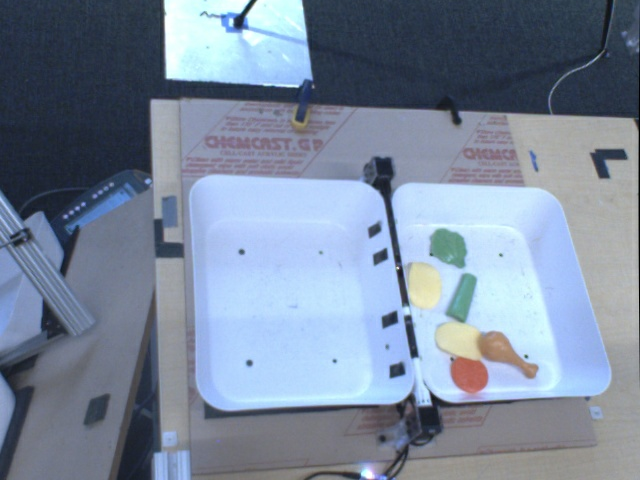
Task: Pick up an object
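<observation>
I'm watching the toys sitting clustered in the right bin (575,258) — drumstick (508,352), tomato (468,374), perhaps a pepper (449,246) — awaiting a pick, though I cannot tell the hand's state.

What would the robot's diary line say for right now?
right white bin: green leafy toy, yellow toys, green cylinder, brown drumstick, red disc | nothing lifted yet
</observation>
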### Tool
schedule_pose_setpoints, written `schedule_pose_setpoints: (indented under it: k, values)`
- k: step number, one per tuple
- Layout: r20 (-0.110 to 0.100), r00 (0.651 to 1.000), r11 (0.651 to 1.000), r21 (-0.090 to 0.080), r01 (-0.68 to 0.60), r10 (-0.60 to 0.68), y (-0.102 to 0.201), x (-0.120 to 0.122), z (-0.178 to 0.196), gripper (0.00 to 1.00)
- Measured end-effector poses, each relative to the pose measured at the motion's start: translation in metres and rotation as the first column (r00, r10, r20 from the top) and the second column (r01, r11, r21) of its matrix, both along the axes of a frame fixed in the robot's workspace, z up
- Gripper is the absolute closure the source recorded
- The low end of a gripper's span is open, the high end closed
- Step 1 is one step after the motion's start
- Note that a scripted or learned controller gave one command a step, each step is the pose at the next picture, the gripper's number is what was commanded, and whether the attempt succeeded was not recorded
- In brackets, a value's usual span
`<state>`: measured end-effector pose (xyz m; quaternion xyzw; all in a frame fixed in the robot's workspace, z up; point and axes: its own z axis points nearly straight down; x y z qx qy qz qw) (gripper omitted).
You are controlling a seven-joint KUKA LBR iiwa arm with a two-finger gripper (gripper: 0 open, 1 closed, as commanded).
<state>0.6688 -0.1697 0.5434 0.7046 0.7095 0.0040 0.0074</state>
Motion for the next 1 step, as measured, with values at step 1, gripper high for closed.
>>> schedule_pose_setpoints:
  k: [1]
  values:
    - [-0.012, 1.0, 1.0, 0.005, 0.01, -0.01, 0.0009, -0.1564, -0.005, 1.0]
